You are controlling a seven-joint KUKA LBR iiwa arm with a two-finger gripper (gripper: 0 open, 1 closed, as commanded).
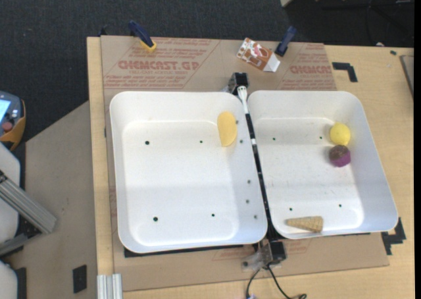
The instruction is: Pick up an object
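Note:
A yellow oblong object (227, 128) lies in the left bin (131, 179), near its upper right corner. In the right bin (375, 186) a small yellow ball (340, 134) rests at the upper right, with a purple ball (339, 155) touching it just below. A tan cone-shaped piece (304, 224) lies flat near the right bin's front wall.
Both bins sit on a brown board (197, 64) clamped at the back by two blue clamps (142, 35). A small red and white packet (257, 54) lies on the board behind the bins. Cables run along the seam between the bins.

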